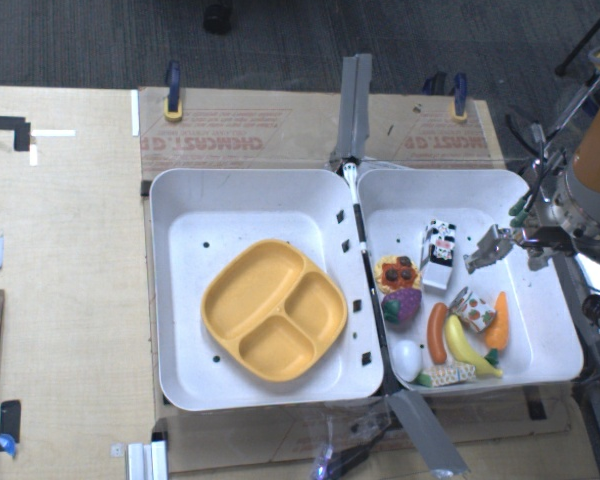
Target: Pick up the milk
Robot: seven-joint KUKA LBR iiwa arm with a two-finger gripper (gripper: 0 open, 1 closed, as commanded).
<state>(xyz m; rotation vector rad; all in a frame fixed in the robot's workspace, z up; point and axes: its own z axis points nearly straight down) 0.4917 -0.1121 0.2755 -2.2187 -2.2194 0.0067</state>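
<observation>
**Hand beside the milk, nothing lifted yet**

In the camera view, the hand (492, 248) hung over the right bin (550, 368), reaching in from the right edge. Its grey fingers (483, 252) pointed left toward the milk (439, 255), but whether they were spread or pressed together could not be told at this angle. Nothing showed between them, so the hand appeared to carry nothing.

The milk, a small carton with cow-patch markings, lay in the right bin near its middle, just left of the hand and apart from it. Below it sat a cluster of toy food: a purple piece (401, 305), a sausage (437, 332), a banana (468, 348), a carrot (497, 322) and an egg (407, 354). The left bin (180, 268) held a yellow tray (273, 311).

Judged from this, the pick was not done: the approach looked close, while the grasp and the lift remained.
</observation>
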